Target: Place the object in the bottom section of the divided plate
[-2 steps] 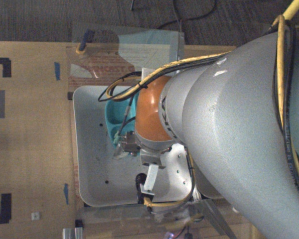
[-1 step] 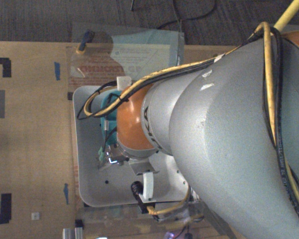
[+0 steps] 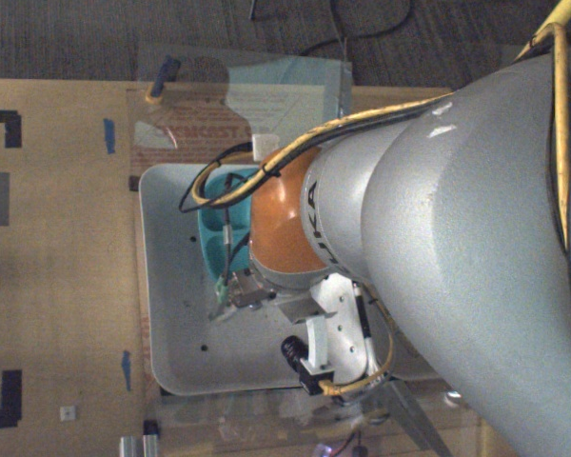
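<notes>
From my remote seat I judged the arm (image 3: 428,217) to be at the placing step, its wrist low over the teal divided plate (image 3: 212,241) in the white bin (image 3: 171,341), so the next move called for confirming the drop point sat over the plate's bottom section. The arm's bulk hid most of the plate; I could not tell whether the claw was released or clenched, nor where the object was, hidden somewhere under the wrist.
</notes>
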`<state>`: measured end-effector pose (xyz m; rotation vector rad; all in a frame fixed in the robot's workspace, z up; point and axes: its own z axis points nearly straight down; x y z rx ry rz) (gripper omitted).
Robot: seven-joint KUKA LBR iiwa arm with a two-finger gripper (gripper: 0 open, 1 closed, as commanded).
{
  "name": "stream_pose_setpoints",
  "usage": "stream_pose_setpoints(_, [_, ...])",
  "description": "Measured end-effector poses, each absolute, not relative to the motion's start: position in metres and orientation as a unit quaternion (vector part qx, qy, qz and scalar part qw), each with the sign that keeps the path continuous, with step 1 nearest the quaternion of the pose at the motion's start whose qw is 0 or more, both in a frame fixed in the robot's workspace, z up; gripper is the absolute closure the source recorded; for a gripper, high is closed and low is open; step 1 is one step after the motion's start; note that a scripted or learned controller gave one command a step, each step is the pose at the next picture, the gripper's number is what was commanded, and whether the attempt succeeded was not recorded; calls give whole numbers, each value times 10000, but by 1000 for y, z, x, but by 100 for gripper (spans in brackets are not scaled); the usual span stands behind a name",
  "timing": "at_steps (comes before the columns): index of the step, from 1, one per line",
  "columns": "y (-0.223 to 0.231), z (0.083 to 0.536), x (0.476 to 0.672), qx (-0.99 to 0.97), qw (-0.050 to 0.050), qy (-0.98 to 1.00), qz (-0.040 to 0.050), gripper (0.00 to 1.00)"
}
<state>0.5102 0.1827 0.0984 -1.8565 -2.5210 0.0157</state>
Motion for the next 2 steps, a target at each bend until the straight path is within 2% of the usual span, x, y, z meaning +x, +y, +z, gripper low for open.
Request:
stream_pose_setpoints(1, [217, 118, 567, -4779, -5, -8784, -10, 0])
stream_pose_setpoints(2, [220, 90, 611, -7265, -8, -6871, -14, 0])
